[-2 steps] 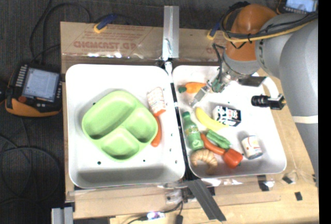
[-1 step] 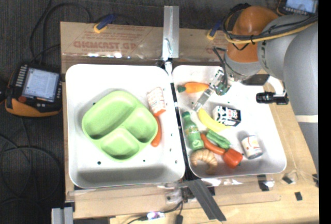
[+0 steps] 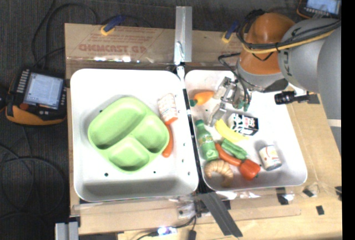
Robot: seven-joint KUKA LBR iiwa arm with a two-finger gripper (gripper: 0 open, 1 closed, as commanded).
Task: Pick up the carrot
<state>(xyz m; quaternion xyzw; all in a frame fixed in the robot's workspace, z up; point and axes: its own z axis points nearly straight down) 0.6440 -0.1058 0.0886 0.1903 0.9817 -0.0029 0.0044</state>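
Note:
The carrot (image 3: 168,136) is a thin orange stick in the left bin (image 3: 77,139). It lies along the right side of a green divided plate (image 3: 128,132), just below a small white bottle (image 3: 166,105). My gripper (image 3: 222,103) hangs over the upper left part of the right bin (image 3: 297,156), a good way from the carrot, across the wall between the bins. A rounded orange item (image 3: 203,97) sits just left of the gripper. Nothing shows held in the gripper.
The right bin is crowded: a green bottle (image 3: 206,139), a yellow banana (image 3: 230,132), a black-and-white packet (image 3: 244,122), a small can (image 3: 270,157), a red pepper (image 3: 249,168) and a tan pastry-like piece (image 3: 219,169). The green plate fills much of the left bin.

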